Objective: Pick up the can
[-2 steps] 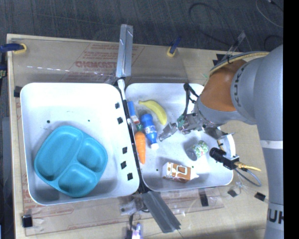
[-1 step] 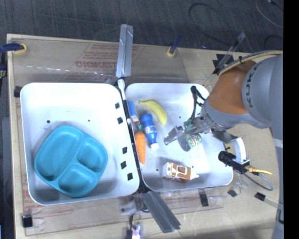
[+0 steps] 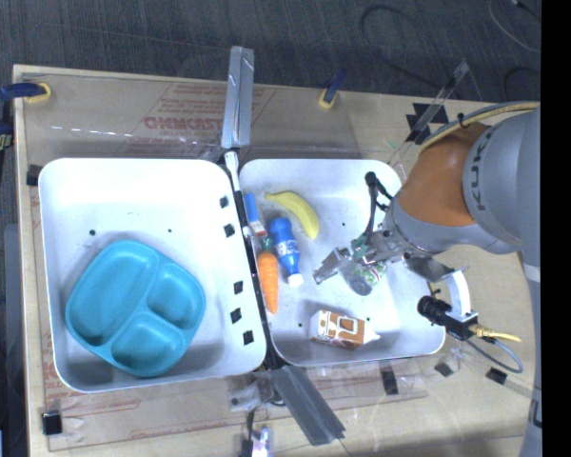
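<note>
The claw (image 3: 354, 263) is seen low in the right bin (image 3: 400, 346), at about three o'clock of the bin's middle, and whether its fingers are spread or closed cannot be told from this angle. Directly beneath it a small silvery-green cylinder, taken to be the can (image 3: 364, 276), is seen lying partly hidden by the claw; whether it is gripped cannot be told. The can is judged to be light, stiff but dentable, and slippery on its curved metal wall, so a hold across the middle of its body, square to its axis, is judged best. In the same bin a banana (image 3: 300, 211) lies at eleven o'clock, a blue bottle (image 3: 285, 247) just below it, a carrot (image 3: 268, 281) at nine o'clock against the inner wall, and a small carton (image 3: 342, 329) at six o'clock. In the left bin (image 3: 52, 184) a blue divided plate (image 3: 134, 306) is held, toward six o'clock.
</note>
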Available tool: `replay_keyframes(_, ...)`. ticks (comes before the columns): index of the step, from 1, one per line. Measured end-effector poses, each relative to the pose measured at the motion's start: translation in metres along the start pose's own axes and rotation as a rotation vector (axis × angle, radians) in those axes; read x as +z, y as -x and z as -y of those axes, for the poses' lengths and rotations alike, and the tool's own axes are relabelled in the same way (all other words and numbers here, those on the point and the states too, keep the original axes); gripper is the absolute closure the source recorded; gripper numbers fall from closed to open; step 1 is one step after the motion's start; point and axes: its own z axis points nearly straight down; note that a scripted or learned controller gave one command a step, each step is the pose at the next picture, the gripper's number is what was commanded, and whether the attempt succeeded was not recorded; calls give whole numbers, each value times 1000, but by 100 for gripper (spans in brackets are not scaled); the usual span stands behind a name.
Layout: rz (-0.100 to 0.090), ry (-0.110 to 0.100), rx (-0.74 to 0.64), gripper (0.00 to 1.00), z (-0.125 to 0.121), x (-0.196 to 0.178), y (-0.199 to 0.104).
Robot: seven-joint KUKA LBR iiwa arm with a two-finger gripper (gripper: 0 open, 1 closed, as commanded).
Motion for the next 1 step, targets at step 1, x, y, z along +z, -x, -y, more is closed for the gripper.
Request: replay_keyframes(1, 0, 1, -64, 0, 9, 35, -2)
